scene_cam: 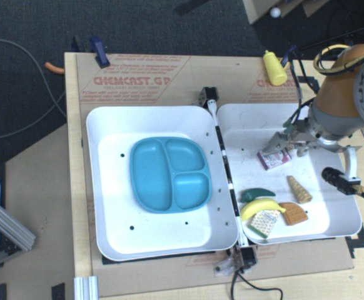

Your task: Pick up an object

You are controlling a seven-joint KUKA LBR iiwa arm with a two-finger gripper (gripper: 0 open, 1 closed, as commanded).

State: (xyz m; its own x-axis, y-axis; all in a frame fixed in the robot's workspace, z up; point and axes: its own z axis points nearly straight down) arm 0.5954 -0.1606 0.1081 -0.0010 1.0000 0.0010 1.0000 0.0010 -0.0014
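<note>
Tool (281, 144): low in the right bin (338, 220), directly above the pink-and-white packet (274, 159); finger opening cannot be determined, and no hold on anything is visible.
Candidate object: the packet lies flat on the bin floor, near the divider between the bins.
Other objects: banana (260, 207), green piece (257, 194), cone-shaped piece (299, 189) and brown piece (293, 213) cluster near the front of the right bin, apart from the packet.
Left bin (107, 224): contains a blue divided tray (169, 172).
Risk 1: the packet is thin and flat; fingers may close over it and slide off.
Risk 2: downward pressure may push the packet sideways instead of gripping it.
Risk 3: an off-centre grasp may let the packet tilt and drop during lift.
</note>
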